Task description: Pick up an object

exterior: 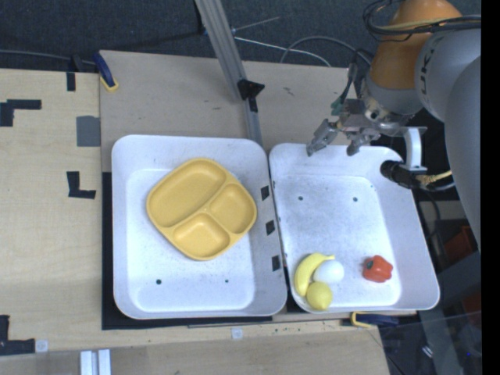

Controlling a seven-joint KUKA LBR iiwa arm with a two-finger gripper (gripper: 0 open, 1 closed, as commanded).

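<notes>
The hand (337, 142) hangs over the far rim of the right bin (406, 233), its two fingers spread wide with nothing between them. One fingertip points down toward the bin's far left corner, the other sits a little further right along the same rim. Above it the grey arm (445, 61) with its orange band reaches in from the right.

Taking the right bin as the landmark, four small things lie along its near edge, well apart from the hand. There is one banana (309, 268) near the bin's near left corner; its long axis runs at a slant, from its lower end near that corner up toward the bin's middle, with the curve bowing away from the bin's centre. Touching it on its right is one white egg-shaped thing (331, 272). Just below both, against the bin's near wall, sits one round lemon (319, 294). One red pepper-like thing (377, 269) lies apart from these three, toward the bin's near right side; which way it points is too small to tell.

To the left of the right bin, touching it along one side, is the second white bin (129, 233). It holds one yellow plate (201, 208) with three compartments, turned at an angle. Both bins rest on the tabletop (47, 233).
</notes>
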